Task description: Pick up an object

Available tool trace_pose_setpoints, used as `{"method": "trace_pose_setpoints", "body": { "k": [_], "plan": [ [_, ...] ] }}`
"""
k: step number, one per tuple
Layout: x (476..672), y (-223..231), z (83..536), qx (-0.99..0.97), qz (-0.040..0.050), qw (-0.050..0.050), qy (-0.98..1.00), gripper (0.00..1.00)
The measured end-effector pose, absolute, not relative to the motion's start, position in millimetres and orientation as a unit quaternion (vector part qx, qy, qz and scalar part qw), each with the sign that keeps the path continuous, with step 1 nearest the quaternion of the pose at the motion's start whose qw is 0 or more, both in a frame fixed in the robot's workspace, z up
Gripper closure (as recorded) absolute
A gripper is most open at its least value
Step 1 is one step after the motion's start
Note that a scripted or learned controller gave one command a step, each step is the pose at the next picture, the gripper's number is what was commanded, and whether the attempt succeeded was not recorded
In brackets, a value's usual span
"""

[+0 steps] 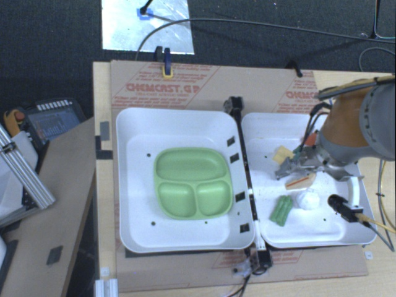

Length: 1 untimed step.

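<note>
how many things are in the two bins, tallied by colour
green: 2, divided plate, ridged piece
pale yellow: 1, block
orange and white: 1, flat piece
white: 1, lump
total: 5

left bin (133,166): white, held a green three-compartment tray (192,182) lying flat near its middle | right bin (266,129): white, set just beside it | cardboard sheet (204,85): red print, lay under both bins | blue-and-yellow clamp (166,64): at cardboard's far edge | foil square (145,14): beyond the bench | control pendant (52,122): far left
</note>
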<state>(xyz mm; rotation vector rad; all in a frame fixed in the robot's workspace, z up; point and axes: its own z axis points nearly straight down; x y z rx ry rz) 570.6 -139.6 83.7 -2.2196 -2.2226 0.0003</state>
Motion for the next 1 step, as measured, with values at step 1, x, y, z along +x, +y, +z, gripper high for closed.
{"method": "trace_pose_setpoints", "body": {
  "k": [1],
  "plan": [
    [571.8, -139.7, 95.6, -0.706, -0.0009, -0.001, -0.708, 1.0]
  ]
}}
